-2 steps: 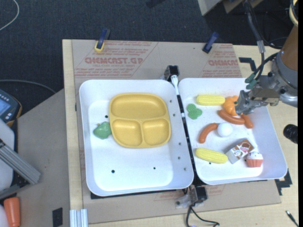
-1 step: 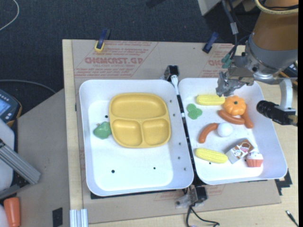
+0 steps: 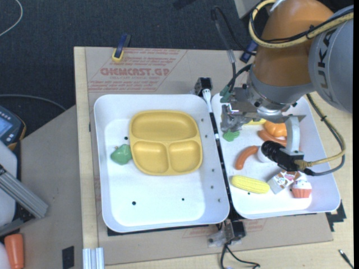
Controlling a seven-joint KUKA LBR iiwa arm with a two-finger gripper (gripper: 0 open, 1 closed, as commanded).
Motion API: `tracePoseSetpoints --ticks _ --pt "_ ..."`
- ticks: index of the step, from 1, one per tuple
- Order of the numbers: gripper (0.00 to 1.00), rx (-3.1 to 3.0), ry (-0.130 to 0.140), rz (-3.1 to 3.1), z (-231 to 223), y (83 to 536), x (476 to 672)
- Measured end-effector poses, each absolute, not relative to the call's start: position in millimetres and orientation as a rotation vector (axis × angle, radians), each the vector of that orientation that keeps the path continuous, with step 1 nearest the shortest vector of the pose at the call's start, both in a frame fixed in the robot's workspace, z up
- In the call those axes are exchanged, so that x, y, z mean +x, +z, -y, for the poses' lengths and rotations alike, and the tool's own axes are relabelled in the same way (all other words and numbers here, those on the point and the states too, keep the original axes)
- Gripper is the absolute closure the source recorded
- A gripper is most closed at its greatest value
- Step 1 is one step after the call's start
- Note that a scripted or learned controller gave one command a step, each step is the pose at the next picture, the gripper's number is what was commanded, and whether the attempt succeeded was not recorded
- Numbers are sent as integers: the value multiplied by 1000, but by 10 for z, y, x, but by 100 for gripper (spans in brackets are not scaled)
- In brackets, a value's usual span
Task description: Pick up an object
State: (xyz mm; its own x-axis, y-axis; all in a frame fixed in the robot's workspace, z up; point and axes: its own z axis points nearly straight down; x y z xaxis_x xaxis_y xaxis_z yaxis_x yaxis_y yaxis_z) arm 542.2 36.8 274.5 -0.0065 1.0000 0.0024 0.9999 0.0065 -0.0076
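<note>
While the hand [image 3: 231, 121] hangs low in the right bin [image 3: 325, 198], directly above a green toy [image 3: 230, 133], nothing is lifted; its grip state cannot be told. Right of that toy: sausage [image 3: 245, 157], corn cob [image 3: 250, 184], cupcake [image 3: 301, 189]. Pick outstanding.

1. The arm [image 3: 331, 55] was grey, its casing smooth and rounded, with part of dark lettering showing on its side.
2. A broad orange band [image 3: 291, 29] wrapped the segment above the wrist.
3. A yellow-and-black cable [image 3: 263, 10] looped over the orange band.
4. Thin dark cables [image 3: 227, 35] ran toward the metallic grey gripper [image 3: 231, 121].
</note>
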Motion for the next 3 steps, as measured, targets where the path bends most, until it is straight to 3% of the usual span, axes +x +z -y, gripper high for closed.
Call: tracePoseSetpoints --ticks 1,2,3 --pt "100 -2213 -9 2233 -1293 2856 5732" --pt "100 -2215 6 2220 -1326 3056 4960" --pt "100 -2229 12 2208 -546 2622 4784"
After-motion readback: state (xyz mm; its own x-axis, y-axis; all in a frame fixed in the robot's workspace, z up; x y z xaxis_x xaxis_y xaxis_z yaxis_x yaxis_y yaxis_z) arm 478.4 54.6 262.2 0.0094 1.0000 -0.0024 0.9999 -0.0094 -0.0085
